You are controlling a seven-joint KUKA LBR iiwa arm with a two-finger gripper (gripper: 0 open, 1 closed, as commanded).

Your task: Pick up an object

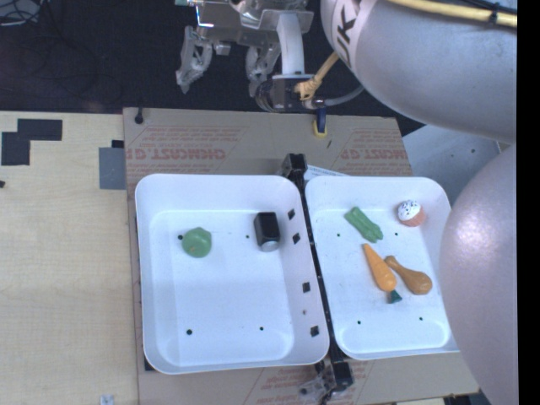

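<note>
My gripper hangs high at the top of the view, above the bench's far edge, open with nothing between its fingers. The left bin holds a round green object at its left and a small black cylinder near its right wall. In the right bin lie a green pickle-shaped piece, an orange carrot, a tan gourd-shaped piece and a white speckled ball on an orange base. All of these lie well below and apart from the gripper.
The grey arm and its rounded body cover the top right and right side, overhanging the right bin's edge. A black clip strip joins the bins. Cardboard lies under them on a pale wooden bench.
</note>
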